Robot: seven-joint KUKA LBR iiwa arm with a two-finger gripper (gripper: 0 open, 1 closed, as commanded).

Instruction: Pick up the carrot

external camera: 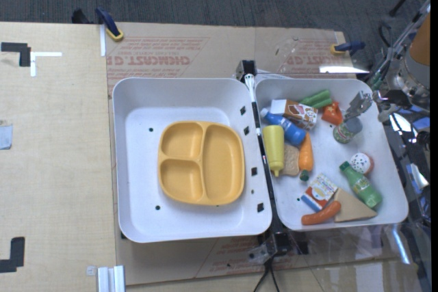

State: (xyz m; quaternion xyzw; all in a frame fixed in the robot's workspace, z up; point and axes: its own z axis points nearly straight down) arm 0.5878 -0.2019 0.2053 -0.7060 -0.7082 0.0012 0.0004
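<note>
From my console I see a pale wooden bench with cardboard sheets under two shallow white bins. My landmark is the yellow plastic squeeze bottle, which lies along the left wall of the cluttered right-hand white bin. The small tapered orange toy carrot lies just right of that bottle, beside a tan cracker-like piece. The grey metal gripper hangs well to the right of the bottle and further back, just above a small grey can. I cannot tell whether the claw is open or closed, and nothing is visibly gripped. I judge this the approach step. Next, I must shift the gripper toward the bottle, centre it over the carrot, then descend without catching its neighbours.
</note>
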